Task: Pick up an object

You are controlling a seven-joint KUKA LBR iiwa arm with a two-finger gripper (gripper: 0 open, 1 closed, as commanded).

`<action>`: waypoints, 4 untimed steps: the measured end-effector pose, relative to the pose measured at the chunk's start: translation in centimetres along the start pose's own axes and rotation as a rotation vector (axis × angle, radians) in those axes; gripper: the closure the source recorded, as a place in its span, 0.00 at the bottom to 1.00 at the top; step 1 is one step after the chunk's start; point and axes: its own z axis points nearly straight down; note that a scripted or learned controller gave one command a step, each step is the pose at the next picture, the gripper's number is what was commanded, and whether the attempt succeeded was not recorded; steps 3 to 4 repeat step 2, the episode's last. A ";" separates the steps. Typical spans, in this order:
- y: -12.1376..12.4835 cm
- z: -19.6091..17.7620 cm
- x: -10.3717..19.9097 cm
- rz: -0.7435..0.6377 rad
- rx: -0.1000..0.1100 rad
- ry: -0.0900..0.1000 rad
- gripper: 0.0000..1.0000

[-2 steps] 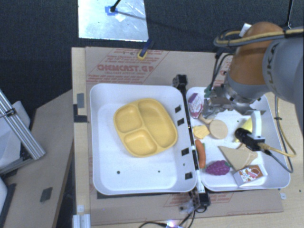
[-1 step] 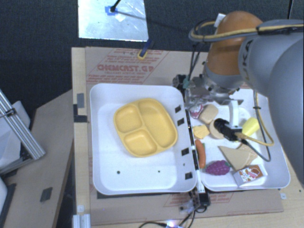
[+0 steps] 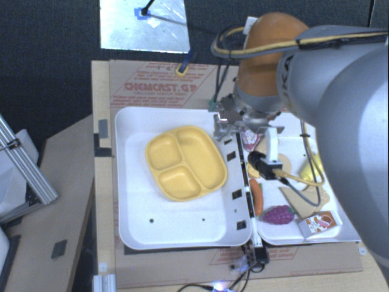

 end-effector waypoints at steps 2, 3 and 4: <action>-0.2 -1.0 1.3 0.006 0.000 -0.001 1.00; -0.2 -1.0 1.3 0.006 0.000 -0.001 1.00; -0.2 -1.0 1.3 0.006 0.000 -0.001 1.00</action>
